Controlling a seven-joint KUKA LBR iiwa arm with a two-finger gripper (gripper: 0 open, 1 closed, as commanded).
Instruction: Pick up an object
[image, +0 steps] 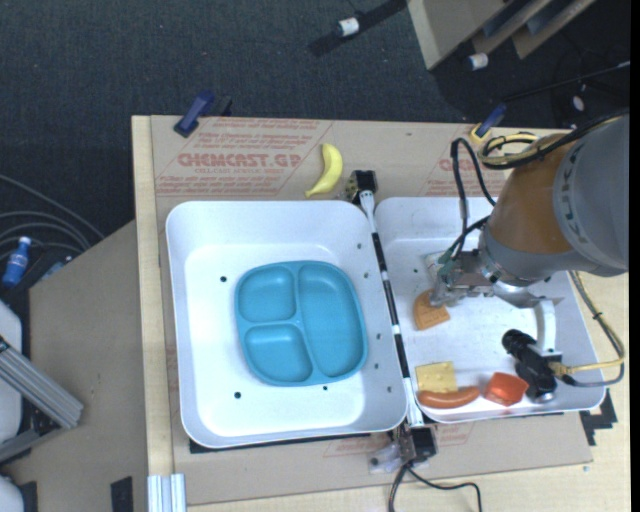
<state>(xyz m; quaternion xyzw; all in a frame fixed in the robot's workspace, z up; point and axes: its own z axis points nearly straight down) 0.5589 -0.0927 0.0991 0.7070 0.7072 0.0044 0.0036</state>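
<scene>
**Bench viewed from above, left to right.** A blue clamp sits at the far left corner of the bench, whose board carries red printed lettering. The left white bin holds a blue divided plate with three compartments, lying flat near the bin's middle. Behind the bins, near the seam between them, a yellow banana lies on the bench, outside both bins.

The right white bin holds the graspable items. A tan wedge lies toward the bin's left wall. A pale yellow block lies at the near left corner. An orange-brown sausage runs along the near wall, touching the block's near edge. A red piece lies just to the right of the sausage.

The gripper is low in the right bin, directly behind and just beside the tan wedge. Whether it is released or clenched cannot be told, and no item is visibly held. The grey arm, with its orange band, enters from the right.
</scene>
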